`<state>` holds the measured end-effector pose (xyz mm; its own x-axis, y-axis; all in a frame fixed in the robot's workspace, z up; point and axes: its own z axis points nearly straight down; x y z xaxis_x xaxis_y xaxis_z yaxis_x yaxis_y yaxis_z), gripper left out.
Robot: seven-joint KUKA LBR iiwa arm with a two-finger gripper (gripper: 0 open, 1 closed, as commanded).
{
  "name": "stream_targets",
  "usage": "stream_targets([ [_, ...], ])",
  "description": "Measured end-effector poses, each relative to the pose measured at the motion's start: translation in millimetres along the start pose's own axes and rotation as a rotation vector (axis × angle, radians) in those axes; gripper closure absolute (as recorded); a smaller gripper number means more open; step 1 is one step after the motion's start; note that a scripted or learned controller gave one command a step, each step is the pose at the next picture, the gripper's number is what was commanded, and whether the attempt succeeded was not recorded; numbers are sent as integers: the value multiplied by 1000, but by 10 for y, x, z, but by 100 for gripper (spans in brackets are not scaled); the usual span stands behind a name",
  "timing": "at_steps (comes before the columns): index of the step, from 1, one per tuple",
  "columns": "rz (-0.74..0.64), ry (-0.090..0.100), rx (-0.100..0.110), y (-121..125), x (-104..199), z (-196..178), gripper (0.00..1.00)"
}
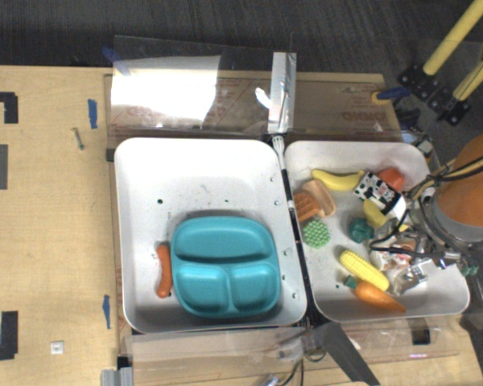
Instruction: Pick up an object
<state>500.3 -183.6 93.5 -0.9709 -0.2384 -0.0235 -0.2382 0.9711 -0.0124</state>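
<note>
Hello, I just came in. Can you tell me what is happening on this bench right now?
A robot arm reaches in from the right over the right bin, which holds toy food: a banana, a corn cob, a carrot. Its gripper is low beside the corn. The left bin has a teal tray.

Arm [467, 203] cut off by the right edge; only the orange band and wrist are in frame. Claw [409, 265] sits low in the right bin [447, 296], tangled with cables and glare; finger state unreadable. Small item beneath it is too blurred to identify. Carrot [377, 296] partly overlapped by corn [364, 269]. Yellow poles [460, 30] cropped at top right.
</note>
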Motion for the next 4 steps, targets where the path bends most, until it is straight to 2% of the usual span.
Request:
stream_targets([
  [1, 223, 9, -7, 203, -900, 62, 0],
  [2, 222, -2, -3, 197, -934, -69, 100],
  [3, 222, 0, -4, 202, -931, -59, 0],
  [4, 186, 12, -5, 369, -1048, 63, 0],
])
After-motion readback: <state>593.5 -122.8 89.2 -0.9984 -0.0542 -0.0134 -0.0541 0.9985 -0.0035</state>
